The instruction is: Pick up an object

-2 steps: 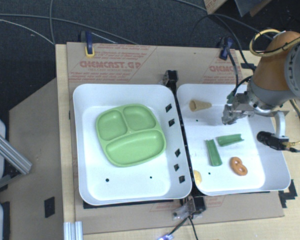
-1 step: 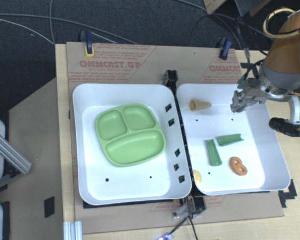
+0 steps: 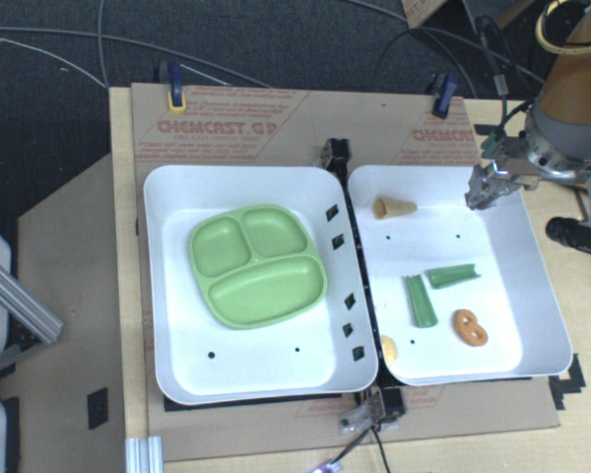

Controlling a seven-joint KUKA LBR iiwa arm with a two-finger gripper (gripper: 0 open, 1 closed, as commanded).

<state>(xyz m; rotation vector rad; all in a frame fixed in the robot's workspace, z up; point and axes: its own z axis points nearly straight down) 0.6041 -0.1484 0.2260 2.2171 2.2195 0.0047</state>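
Listing from the left of the frame, we record a white left bin (image 3: 167, 264) holding one green divided plate (image 3: 257, 265), three compartments, lying flat near the bin's middle. Beside it, across a black divider strip (image 3: 350, 264) with clips, sits the white right bin (image 3: 532, 264).

Contents of the right bin, as we count them:
- a tan cone-shaped item (image 3: 394, 207), upper left area of the bin, lying on its side;
- two green pieces, one upright stick (image 3: 420, 301) and one shorter piece (image 3: 452, 276) angled off its top end, near the centre;
- an orange pretzel-shaped item (image 3: 470, 327), lower right of the green pieces, apart from them;
- a small yellow piece (image 3: 387, 347) at the lower left edge, against the rim.

Both bins rest on a cardboard-covered counter (image 3: 276, 116) fixed with blue clamps (image 3: 176, 84) at the top edge.

The gripper (image 3: 483, 193) hangs over the upper right corner of the right bin, well apart from every item. We cannot tell how far its fingers are parted; we see nothing between them.
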